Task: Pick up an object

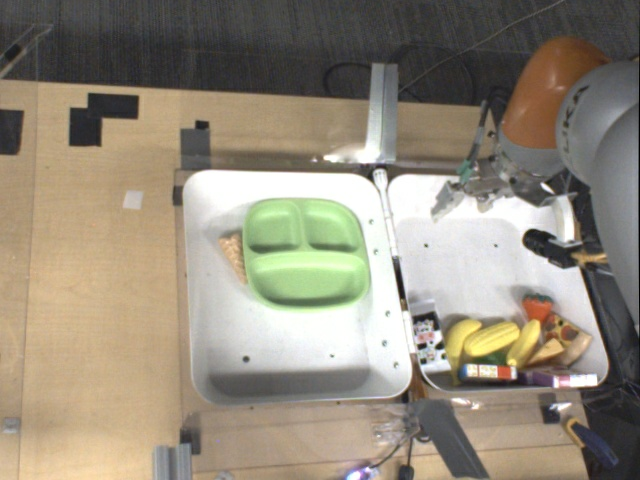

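In the near right corner of the right bin (470, 268) lay the heap from which an object could be taken. A white and red marker (488, 372) and a purple pen (562, 379) lay end to end, hard against the near wall, with their long axes along it. Just behind them sat the yellow bananas (492, 339), which lay mostly across the bin at a slight slant. A tan wedge (570, 345) and a small orange-red piece (538, 306) were crowded on their right, by the right wall. A small black-and-white card (426, 330) stood apart at the left wall, beside the divider.

Beyond the heap, the middle and far floor of that bin lay bare, so there was open room for a descent. The gripper (468, 194) hung over the far end of this bin, close to the far wall, on the grey arm (600, 118) that reached in from the right. Whether it was open or closed could not be told, and no object was seen in it. From the gripper the heap lay toward the near right corner. The bananas looked the likeliest pick, best taken across their length. The walls and close neighbours on two sides would likely cramp any grasp there.

In the left bin (290, 363) a green divided tray (305, 253) covered part of a tan waffled piece (232, 256), well apart from the gripper.
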You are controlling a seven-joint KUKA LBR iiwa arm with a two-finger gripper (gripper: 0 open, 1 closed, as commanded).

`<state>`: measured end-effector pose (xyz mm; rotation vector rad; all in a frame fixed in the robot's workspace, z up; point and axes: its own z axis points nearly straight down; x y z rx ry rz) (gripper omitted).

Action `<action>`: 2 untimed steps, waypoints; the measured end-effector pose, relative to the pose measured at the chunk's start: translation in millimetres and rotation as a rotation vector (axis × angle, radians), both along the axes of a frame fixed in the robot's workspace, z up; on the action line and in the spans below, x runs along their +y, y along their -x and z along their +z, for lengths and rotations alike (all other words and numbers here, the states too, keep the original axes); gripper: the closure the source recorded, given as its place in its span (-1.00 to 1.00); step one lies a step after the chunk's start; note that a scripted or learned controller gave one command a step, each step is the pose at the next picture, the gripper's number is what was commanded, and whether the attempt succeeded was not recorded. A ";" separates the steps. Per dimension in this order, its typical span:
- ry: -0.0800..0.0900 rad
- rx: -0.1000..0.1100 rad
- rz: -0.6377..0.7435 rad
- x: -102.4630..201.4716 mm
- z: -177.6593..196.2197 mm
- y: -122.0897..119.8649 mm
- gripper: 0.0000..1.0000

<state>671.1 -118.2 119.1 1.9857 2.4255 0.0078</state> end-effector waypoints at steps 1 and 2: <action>0.001 -0.006 0.049 13.8 -28.5 47.7 -1.00; -0.003 0.005 0.247 -24.5 -30.5 5.1 -1.00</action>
